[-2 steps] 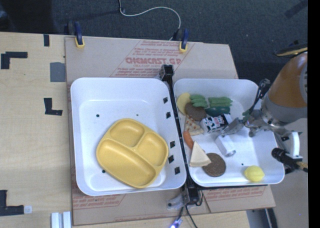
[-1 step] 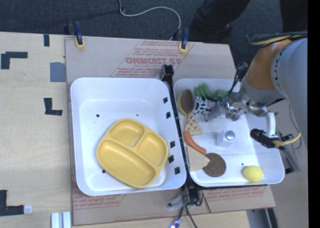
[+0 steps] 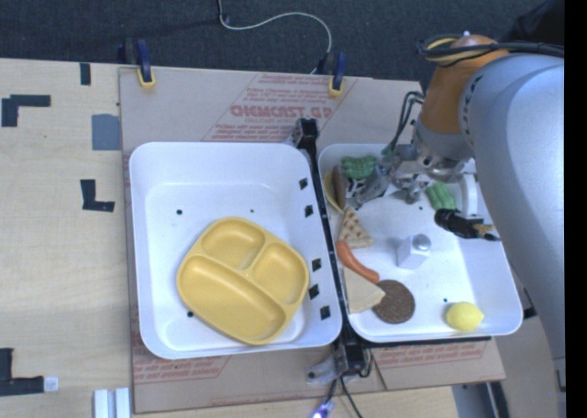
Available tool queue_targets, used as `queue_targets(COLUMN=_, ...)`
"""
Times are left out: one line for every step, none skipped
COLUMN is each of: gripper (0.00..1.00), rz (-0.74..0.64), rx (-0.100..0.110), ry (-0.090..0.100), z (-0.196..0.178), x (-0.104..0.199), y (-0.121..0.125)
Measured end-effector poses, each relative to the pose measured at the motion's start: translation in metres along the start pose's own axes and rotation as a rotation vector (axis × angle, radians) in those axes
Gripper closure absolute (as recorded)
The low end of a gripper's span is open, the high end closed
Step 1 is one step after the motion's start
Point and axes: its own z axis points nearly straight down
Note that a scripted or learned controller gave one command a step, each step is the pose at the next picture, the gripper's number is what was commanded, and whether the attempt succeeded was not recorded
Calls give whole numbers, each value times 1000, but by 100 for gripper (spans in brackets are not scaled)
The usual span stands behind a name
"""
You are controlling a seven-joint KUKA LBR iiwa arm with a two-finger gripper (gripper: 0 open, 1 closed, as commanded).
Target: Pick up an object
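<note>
1. We take the small grey cylinder, which stands near the middle of the right bin, as our reference point.
2. We locate the gripper up and to the view's left of the cylinder, low over the far part of that bin. The grey arm, with its orange band, comes in from the cylinder's upper right.
3. We cannot tell whether the gripper is open or closed, because its tip blends into the clutter beneath it.
4. The objects available for picking crowd the gripper. A green leafy piece lies just beyond it, farther up-left of the cylinder. A second green piece lies just above the cylinder.
5. To the left of the cylinder we find a tan cracker with an orange sausage below it. Both lie close to the bin's left wall.
6. Below the cylinder, a brown round disc touches a pale bread slice.
7. A yellow lemon sits down and to the right of the cylinder, apart from the rest.
8. Well to the left of the cylinder, past the dividing walls, a yellow divided tray lies in the left bin.
</note>
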Motion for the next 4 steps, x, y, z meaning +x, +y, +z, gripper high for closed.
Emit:
queue_targets(gripper=0, rz=13, rx=-5, ry=6, z=2, x=14, y=-2)
queue_targets(gripper=0, rz=12, rx=-2, ry=5, z=2, x=20, y=-2)
queue_targets(gripper=0, rz=17, rx=-55, ry=14, z=3, x=21, y=-111)
queue_targets(gripper=0, rz=12, rx=-67, ry=13, z=-131, x=36, y=-169)
